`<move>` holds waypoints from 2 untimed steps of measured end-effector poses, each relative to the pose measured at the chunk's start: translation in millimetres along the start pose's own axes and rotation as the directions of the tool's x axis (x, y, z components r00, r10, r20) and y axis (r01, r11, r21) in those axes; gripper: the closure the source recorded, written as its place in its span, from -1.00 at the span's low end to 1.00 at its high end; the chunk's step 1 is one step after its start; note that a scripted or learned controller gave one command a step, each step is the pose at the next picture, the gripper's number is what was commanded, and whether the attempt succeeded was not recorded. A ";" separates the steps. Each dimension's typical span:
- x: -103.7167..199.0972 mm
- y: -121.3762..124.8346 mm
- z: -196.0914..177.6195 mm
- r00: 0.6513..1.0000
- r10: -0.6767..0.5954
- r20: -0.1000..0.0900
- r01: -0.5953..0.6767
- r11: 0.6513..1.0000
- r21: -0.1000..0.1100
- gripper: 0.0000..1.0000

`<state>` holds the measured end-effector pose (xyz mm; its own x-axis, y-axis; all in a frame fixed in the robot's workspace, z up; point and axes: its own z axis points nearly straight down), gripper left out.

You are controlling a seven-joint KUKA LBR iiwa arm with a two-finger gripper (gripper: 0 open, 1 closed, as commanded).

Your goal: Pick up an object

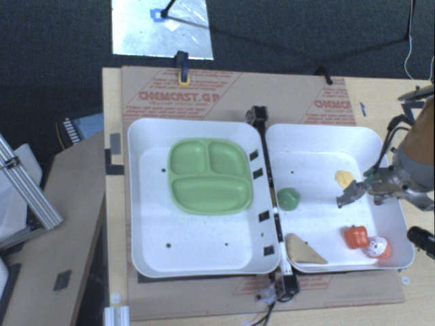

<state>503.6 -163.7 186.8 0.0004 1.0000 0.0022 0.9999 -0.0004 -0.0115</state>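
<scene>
We see the gripper (348, 197) low over the right bin (319, 136), just below the yellow piece (344, 178). We can't tell how it is set, and nothing shows in its grasp. Green ball (288, 198) sits left; orange toy (355, 236) below; tan wedge (303, 250) at front-left.

text: "CHEMCAST GP", red | on: board (234, 90) under bins | repeated, partly hidden
</scene>
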 end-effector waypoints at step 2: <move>-1.1 -4.7 40.3 1.000 -0.002 0.002 0.002 1.000 -0.011 -1.00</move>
<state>498.5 -164.7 146.5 -0.0012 1.0000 0.0007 1.0000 0.0012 -0.0010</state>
